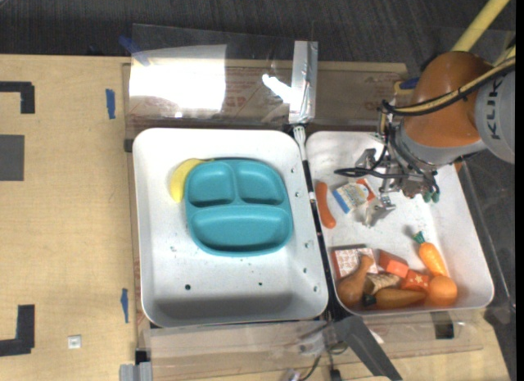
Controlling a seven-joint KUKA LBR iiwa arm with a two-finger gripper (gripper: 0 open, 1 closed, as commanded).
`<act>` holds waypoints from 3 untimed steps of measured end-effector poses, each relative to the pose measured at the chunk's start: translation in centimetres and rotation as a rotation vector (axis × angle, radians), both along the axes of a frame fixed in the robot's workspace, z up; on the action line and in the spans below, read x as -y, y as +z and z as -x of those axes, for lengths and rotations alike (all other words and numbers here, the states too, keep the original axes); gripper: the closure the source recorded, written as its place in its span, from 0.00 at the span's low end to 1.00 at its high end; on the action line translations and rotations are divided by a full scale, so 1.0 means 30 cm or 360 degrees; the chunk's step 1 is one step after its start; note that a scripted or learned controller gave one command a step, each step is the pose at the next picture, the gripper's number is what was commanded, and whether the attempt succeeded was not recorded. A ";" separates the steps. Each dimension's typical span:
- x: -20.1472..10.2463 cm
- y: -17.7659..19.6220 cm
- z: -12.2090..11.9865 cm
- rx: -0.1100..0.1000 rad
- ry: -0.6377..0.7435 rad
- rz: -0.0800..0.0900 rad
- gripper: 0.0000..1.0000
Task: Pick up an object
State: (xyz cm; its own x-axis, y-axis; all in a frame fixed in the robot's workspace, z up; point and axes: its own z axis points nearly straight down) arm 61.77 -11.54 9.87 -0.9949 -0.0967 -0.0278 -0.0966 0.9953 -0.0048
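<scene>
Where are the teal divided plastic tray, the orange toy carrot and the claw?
Teal divided plastic tray (239, 206), camera view: centre ridge.
Orange toy carrot (432, 259), camera view: mid-body.
Claw (379, 204), camera view: between fingertips.

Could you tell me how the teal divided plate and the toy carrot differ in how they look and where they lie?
The teal divided plate is broad, flat and blue-green; the toy carrot is small, slim and orange with a green top. The plate lies in the left bin, the carrot in the right bin among other items. Both lie flat, apart from the gripper.
</scene>
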 end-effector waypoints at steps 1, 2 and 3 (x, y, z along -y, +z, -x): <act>0.331 0.004 -0.072 0.0008 0.0232 0.0018 0.00; 0.325 0.002 -0.069 0.0003 0.0079 0.0006 0.00; 0.243 0.004 -0.071 0.0004 -0.0076 0.0009 0.00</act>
